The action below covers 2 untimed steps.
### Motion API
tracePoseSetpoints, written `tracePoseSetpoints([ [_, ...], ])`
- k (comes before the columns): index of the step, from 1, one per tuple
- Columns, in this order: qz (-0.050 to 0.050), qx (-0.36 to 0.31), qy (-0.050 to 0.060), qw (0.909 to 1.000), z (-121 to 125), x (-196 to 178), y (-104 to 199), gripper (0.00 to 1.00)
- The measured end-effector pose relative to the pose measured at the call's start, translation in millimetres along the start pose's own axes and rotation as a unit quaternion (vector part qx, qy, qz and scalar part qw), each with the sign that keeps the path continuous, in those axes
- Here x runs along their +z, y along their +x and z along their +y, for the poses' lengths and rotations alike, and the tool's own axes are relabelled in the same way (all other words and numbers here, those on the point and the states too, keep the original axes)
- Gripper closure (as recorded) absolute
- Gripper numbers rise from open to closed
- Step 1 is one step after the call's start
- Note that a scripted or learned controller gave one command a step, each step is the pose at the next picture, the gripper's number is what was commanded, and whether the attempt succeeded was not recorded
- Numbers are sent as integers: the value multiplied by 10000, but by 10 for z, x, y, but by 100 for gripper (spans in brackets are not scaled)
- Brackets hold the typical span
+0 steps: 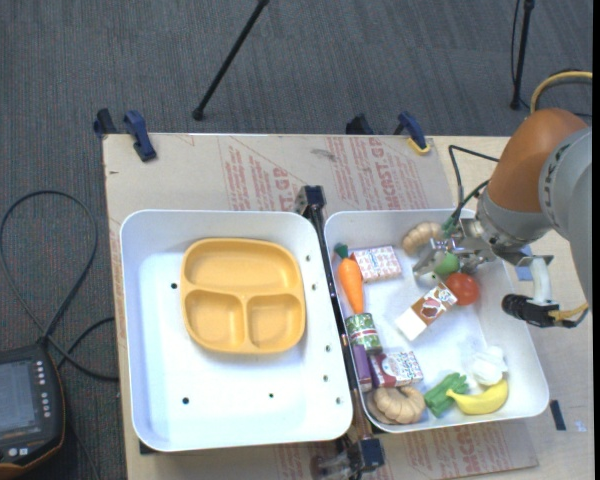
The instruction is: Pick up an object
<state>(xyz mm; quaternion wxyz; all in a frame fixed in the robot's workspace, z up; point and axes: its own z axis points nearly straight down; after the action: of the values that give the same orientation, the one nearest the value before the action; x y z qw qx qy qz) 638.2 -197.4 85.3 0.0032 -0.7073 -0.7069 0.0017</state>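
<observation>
Over the right bin [536, 373] our hand [446, 261] hovers by the tomato [463, 288]; grip unclear, so next we descend.

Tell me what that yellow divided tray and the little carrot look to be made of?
The yellow tray looks like moulded plastic with a matte finish: even colour, rounded compartment walls. The carrot in the right bin seems plastic toy food too, smooth and uniformly orange with a green top, though rubber or foam cannot be ruled out.

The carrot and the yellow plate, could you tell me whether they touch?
Apart. The camera view shows the carrot in the right bin, the yellow plate in the left.
</observation>
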Motion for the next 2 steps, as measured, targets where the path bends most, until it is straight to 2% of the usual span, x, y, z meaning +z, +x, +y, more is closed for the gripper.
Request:
tracePoseSetpoints([
  [1, -6, -12, -20, 10000, 18, -125, 0, 100],
  [2, -6, -15, -20, 10000, 18, -125, 2, 0],
])
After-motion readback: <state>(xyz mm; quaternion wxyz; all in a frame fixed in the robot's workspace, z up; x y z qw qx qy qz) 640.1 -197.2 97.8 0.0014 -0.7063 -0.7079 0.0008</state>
